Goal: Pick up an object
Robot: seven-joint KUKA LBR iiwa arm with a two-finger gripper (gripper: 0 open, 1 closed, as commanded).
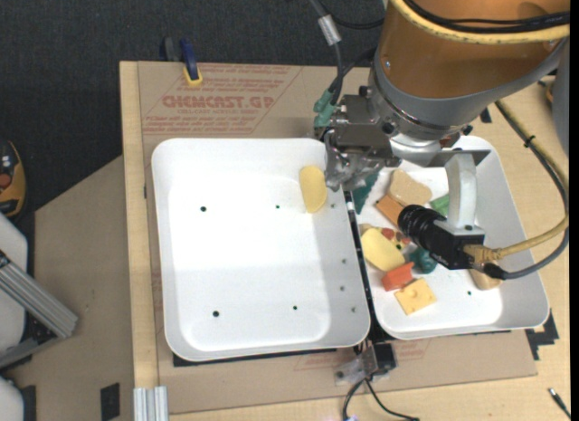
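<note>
- The surface, brown board with red print, runs beyond the bins' rims on every side, widest behind them.
- The arm, glossy grey with an orange band, hangs over the right bin's back half.
- The left bin, smooth white with rounded corners, is nearly all open floor.
- The right bin is crowded near the shared rim: a yellow lump, a red block, a yellow holed wedge.
- The pincer sits over the shared rim; I cannot tell its state.
- A pale yellow, oblong piece lies in the left bin, just beside the pincer.
</note>
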